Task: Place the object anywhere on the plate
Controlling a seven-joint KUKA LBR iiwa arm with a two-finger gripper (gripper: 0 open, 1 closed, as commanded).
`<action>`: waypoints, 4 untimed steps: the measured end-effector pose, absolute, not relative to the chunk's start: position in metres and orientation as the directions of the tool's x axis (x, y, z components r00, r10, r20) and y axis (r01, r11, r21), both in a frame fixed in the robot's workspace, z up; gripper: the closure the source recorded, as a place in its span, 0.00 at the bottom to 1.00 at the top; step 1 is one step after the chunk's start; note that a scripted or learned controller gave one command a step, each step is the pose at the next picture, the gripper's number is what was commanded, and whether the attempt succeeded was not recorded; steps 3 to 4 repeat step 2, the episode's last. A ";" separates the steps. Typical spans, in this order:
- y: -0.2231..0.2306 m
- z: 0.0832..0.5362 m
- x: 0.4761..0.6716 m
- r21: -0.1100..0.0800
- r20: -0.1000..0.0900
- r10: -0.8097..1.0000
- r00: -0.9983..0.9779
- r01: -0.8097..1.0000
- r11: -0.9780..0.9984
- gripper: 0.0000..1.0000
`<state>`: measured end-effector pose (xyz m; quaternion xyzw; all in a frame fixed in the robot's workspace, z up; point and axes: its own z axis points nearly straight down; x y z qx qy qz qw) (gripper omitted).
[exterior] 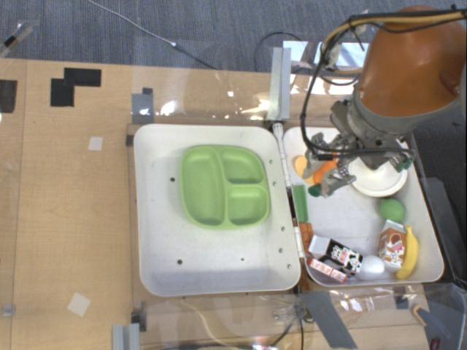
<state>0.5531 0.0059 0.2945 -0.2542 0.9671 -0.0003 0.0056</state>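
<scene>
Box (pixel 337 257) aside, I judge the carrot (pixel 319 172) light, stiff and slick, best pinched mid-body; whether the gripper (pixel 330 181) grips it, I can't tell.

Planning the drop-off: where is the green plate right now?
The plate lies in the middle of the left bin, left of the divider, well apart from the claw over the right bin.

Bright, even overhead light, glare on the clear rim (pixel 219 108) behind the bins, soft shadows, mild blur.
</scene>
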 end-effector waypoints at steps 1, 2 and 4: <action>0.117 0.239 0.575 0.002 -0.006 -0.604 -0.797 -0.604 0.797 1.00; 0.114 0.241 0.577 -0.002 -0.009 -0.599 -0.800 -0.599 0.800 0.00; 0.114 0.241 0.577 -0.002 -0.009 -0.599 -0.800 -0.599 0.800 0.00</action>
